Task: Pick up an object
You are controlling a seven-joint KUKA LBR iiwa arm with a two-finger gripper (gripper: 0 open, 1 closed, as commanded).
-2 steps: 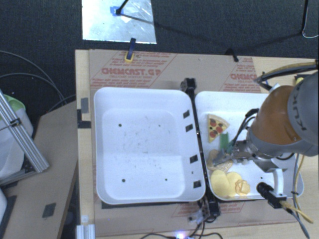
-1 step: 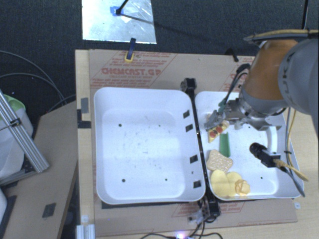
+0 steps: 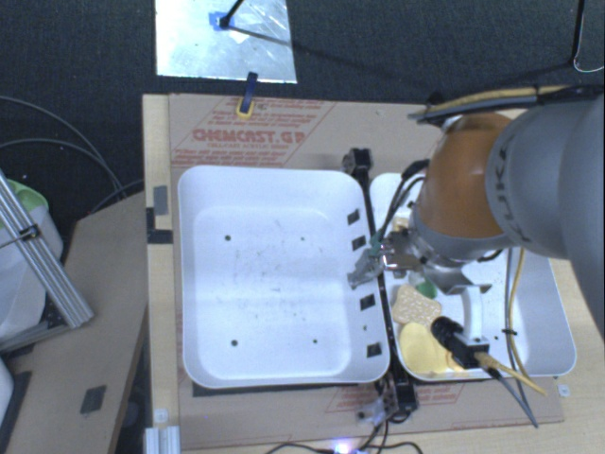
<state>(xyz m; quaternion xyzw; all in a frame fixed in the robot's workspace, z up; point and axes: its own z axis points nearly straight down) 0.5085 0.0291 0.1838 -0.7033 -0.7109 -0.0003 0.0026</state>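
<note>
arm (image 3: 548, 178) in from 3 o'clk, orange-band wrist parked over right bin (image 3: 553, 339), covers most of it. gripper (image 3: 371, 263) sits at that bin's 9 o'clk edge, over the divider w/ the left bin (image 3: 274, 282). Claw state: can't tell, view from above doesn't resolve it.

Candidate objs are all in the right bin's 7 o'clk corner:
- tan speckled piece (image 3: 409, 303), near the gripper at its 5 o'clk
- yellow rounded obj (image 3: 421, 350), touching the tan piece at its 6 o'clk, up against the bin's near wall
- small green bit (image 3: 427, 289), at the tan piece's 1 o'clk, mostly tucked under the wrist

Both bins sit on a cardboard sheet (image 3: 284, 130) w/ red print. Shiny metal plate (image 3: 227, 26) at 12 o'clk past the bench, blue/yellow clip (image 3: 248, 97) just at its 6 o'clk. Alu extrusion (image 3: 43, 253) at frame 9 o'clk.
</note>
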